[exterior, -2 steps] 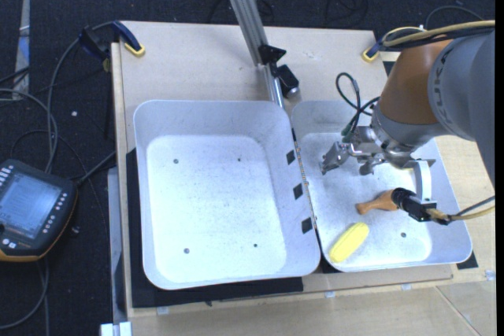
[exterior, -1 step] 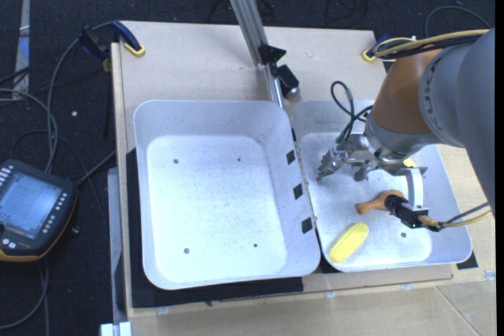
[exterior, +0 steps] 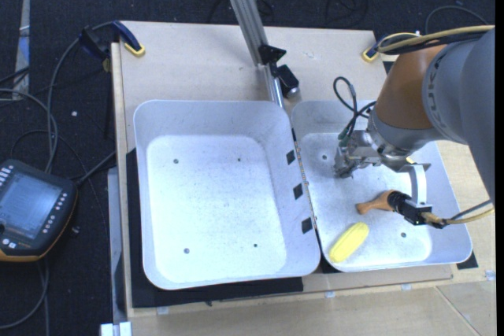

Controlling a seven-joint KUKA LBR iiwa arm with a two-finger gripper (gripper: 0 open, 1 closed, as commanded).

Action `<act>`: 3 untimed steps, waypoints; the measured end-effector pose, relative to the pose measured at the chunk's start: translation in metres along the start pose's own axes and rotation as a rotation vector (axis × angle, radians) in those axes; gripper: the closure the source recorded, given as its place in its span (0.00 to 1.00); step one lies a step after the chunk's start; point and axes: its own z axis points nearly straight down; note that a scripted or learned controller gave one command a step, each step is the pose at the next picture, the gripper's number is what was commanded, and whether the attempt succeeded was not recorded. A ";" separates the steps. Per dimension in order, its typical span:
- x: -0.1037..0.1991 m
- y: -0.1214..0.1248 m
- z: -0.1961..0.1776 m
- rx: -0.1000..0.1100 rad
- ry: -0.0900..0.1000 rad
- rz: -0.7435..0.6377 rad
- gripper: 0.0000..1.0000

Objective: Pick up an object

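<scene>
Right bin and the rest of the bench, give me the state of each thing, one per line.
Yellow corn cob: lying loose in the right bin, near its front edge.
Brush with wooden handle: lying flat in the right bin.
Gripper: low over the right bin's floor, apart from both items.
Left bin: sitting beside the right bin.

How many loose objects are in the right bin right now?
2. A yellow corn cob lies near the front of the right bin; a brush with an orange handle lies just behind it, toward the right. The arm may hide others.
</scene>
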 end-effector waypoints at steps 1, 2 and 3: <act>-0.002 0.011 -0.050 -0.004 0.000 0.000 1.00; -0.002 0.012 -0.102 -0.004 0.000 -0.001 1.00; 0.041 -0.006 -0.112 -0.001 0.001 -0.004 1.00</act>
